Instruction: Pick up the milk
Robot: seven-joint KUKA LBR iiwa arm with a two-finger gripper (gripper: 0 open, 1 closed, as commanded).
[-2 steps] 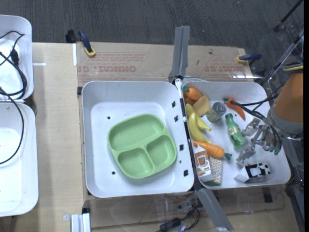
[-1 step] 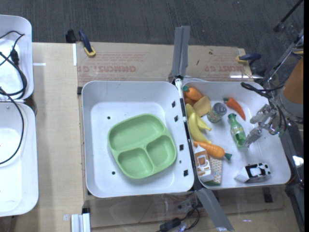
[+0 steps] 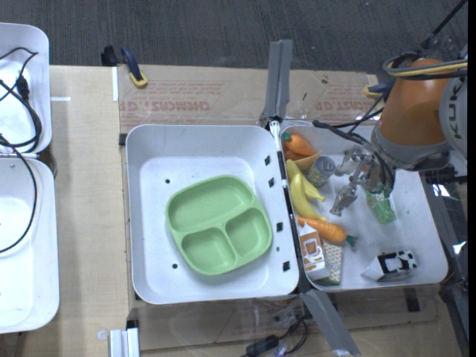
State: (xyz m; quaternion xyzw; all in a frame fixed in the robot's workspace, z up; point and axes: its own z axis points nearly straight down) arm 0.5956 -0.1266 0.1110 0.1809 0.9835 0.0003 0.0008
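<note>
The small white milk carton with black cow patches (image 3: 390,265) lies on its side in the near right corner of the right white bin (image 3: 435,222), apart from the other things. Its long axis runs roughly left to right, a little tilted. The metal gripper (image 3: 351,188) hangs over the middle of this bin, near a green packet (image 3: 383,208), a round tin can (image 3: 322,171), a yellow banana (image 3: 303,193) and an orange carrot (image 3: 325,229). Nothing sits between the fingers; whether they stand apart or together I cannot tell. From the gripper, the milk carton lies nearer to the camera and a little to the right, so in my judgement the arm must travel that way and then descend across the short side of the carton. The left white bin (image 3: 141,199) holds a light green divided plate (image 3: 218,224).
</note>
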